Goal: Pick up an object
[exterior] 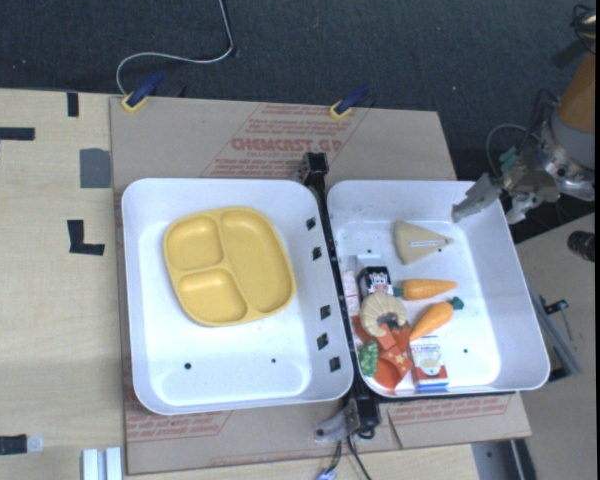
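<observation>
Two shallow white bins sit side by side on a sheet of brown cardboard (pixel 280 143) in the middle of the frame, and the cardboard lies on a pale wooden bench (pixel 40 298). The left bin (pixel 150 368) holds a yellow divided plate (pixel 228 265), three compartments, turned at a slight angle toward the upper left of its bin.

The right bin (pixel 500 308) carries the loose things. A pale wedge (pixel 420 240), cheese-coloured, lies alone in the bin's upper middle. Below it a carrot (pixel 428 289) lies flat, pointing left, and a second carrot (pixel 432 319) slants just under it, close beside. Left of them sits a cream-coloured round piece (pixel 383 312), touching a small black and white packet (pixel 374 278) above it. Lower still there is a jumble of red and green pieces (pixel 380 356) and a flat red and white sachet (pixel 429 357), crowded toward the lower left of that bin.

The arm (pixel 580 118) comes in at the right edge of the frame, upper half. Its gripper (pixel 475 204) hangs over the upper right rim of the right bin, up and to the right of the wedge and apart from it. Whether the claw is wide or narrow I cannot tell from here; nothing visible sits in it.
</observation>
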Tool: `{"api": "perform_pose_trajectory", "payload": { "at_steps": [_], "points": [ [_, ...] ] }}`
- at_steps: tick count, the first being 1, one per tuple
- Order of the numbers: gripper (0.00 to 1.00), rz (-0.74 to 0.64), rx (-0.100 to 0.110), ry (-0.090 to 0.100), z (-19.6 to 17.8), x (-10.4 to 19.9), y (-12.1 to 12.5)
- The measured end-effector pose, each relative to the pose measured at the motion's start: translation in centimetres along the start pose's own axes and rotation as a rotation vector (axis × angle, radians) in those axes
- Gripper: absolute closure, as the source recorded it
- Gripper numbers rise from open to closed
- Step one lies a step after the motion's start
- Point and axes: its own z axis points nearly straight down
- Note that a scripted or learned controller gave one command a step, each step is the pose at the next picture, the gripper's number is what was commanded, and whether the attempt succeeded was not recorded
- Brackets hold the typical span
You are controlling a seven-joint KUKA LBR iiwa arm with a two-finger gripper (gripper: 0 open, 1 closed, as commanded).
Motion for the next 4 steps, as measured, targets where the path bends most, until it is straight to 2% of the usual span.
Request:
{"api": "perform_pose_trajectory", "payload": {
  "at_steps": [1,2,3,4],
  "points": [
    [0.0,-0.001,0.003,0.001,9.2,3.4,7.2],
    [0.0,-0.001,-0.017,-0.007,16.2,4.8,5.0],
    [1.0,-0.002,-0.021,-0.008,15.1,4.9,5.1],
    [0.0,-0.002,-0.022,-0.008,15.1,4.9,5.1]
  ]
}}
